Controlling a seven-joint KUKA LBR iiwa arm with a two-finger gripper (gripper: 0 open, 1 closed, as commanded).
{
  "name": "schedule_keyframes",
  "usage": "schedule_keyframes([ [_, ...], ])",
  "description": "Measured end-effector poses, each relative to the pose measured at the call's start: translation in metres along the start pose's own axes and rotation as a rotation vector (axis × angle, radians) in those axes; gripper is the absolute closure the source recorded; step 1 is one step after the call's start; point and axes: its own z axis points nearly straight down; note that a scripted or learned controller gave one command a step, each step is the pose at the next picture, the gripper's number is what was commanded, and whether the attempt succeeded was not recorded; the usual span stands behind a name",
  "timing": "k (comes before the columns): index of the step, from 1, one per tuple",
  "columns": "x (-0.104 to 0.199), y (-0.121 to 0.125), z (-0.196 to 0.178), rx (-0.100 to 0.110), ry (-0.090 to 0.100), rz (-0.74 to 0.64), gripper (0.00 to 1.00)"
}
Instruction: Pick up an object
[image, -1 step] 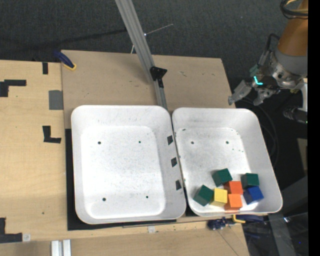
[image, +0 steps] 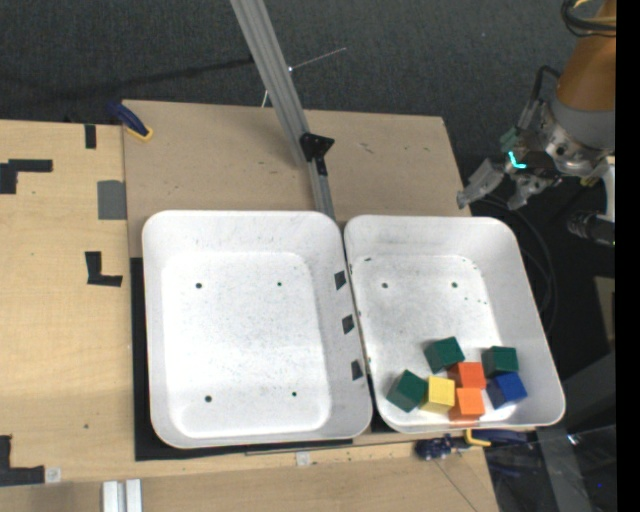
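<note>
Two white bins sit side by side on the bench, the left bin (image: 245, 330) and the right bin (image: 430, 250) touching along their inner rims. Seven small blocks crowd the near right corner of the right bin: a dark green block (image: 444, 353) at the top of the cluster, another green block (image: 407, 390) on its left edge, a yellow block (image: 441, 391) just beside that, two orange blocks (image: 469, 388) touching in the middle, a third green block (image: 501, 359) and a blue block (image: 508, 388) at the right. The gripper (image: 495, 185) hangs beyond the far right corner of the right bin, well apart from the blocks, with its fingers spread wide and nothing between them. The arm (image: 585, 85) rises from it toward the upper right.
</note>
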Motion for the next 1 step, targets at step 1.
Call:
schedule_keyframes([
  [1,-0.0091,0.0024,0.0563,0.005,0.001,0.002,0.0],
])
